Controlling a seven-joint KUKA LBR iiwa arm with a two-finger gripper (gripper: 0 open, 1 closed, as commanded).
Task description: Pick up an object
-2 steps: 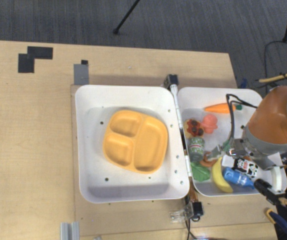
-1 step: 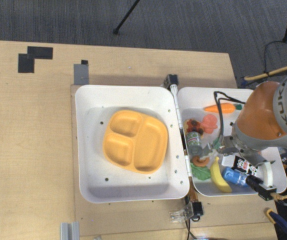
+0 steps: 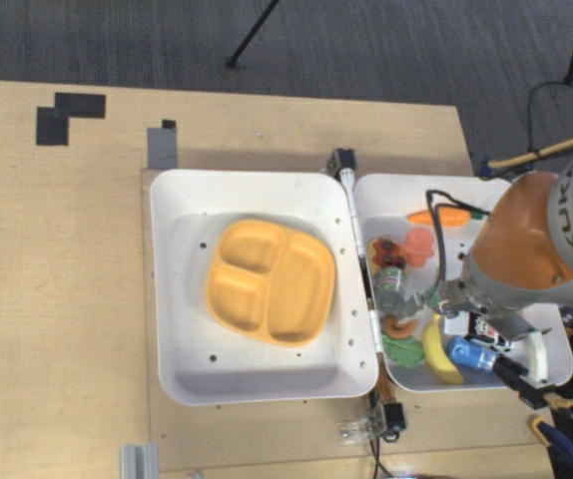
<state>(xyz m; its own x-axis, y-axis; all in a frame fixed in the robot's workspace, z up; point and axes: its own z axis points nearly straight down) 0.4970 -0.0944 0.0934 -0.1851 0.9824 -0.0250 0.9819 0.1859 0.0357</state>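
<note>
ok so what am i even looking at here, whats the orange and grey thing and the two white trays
It is one photo from a camera fixed above a wooden bench, looking down at a slant. The grey and orange shape is a robot arm reaching in from the right. The two white trays are shallow bins. The left bin holds a yellow divided plate. The right bin holds small items, including a carrot, a small bottle, a banana and something blue. The arm hangs over this bin; nothing can be seen held.

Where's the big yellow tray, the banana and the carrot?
yellow tray (image 3: 270, 280), camera view, on the ridge between its compartments.
banana (image 3: 440, 352), camera view, middle of its yellow body.
carrot (image 3: 448, 219), camera view, on its orange body near the arm.
</note>
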